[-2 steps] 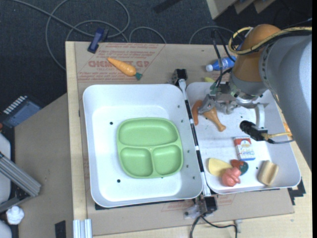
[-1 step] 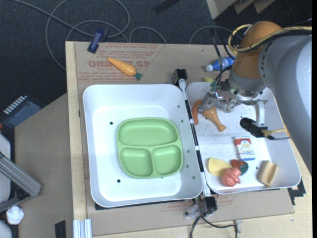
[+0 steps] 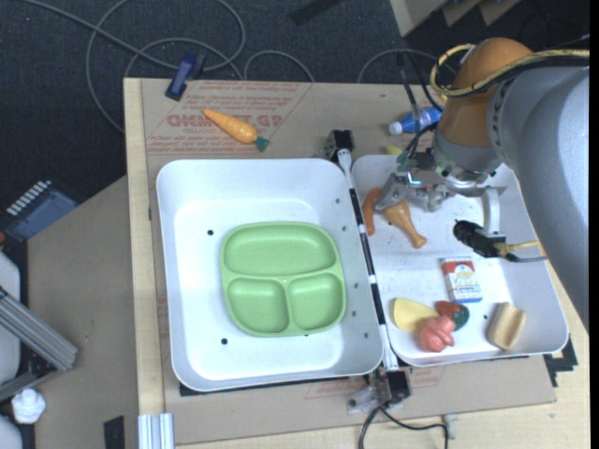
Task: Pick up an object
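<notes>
Gripper (image 3: 418,192): metal, lowered into the right bin's (image 3: 547,335) upper left; finger state cannot be told.
Drumstick (image 3: 405,223): tan, club-shaped, lying just below the gripper.
Tray (image 3: 281,277): glossy green, three-compartment, centred in left bin (image 3: 178,251).

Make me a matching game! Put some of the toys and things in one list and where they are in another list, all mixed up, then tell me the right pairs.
Things:
1. green tray
2. toy carrot
3. small red and white box
4. tan block

Places:
A. on the brown bench, behind the left bin
B. near corner of the right bin
C. inside the left bin
D. middle of the right bin

Pairs: 1-C, 2-A, 3-D, 4-B
</notes>
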Action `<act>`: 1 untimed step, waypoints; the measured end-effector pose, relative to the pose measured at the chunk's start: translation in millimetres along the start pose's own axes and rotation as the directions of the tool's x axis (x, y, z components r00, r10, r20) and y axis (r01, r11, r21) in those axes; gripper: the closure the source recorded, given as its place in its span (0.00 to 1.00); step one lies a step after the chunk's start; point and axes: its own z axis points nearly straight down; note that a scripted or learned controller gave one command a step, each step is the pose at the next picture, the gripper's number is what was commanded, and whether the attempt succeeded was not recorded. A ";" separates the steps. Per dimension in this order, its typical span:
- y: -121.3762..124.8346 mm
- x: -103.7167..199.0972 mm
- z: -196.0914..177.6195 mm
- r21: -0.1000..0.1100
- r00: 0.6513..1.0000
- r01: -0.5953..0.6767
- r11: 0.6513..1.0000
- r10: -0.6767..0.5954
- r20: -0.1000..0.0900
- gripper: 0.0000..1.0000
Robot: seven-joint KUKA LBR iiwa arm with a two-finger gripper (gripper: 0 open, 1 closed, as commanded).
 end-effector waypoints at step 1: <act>-0.6 0.3 -0.2 -0.002 1.000 -0.001 1.000 0.001 0.000 0.00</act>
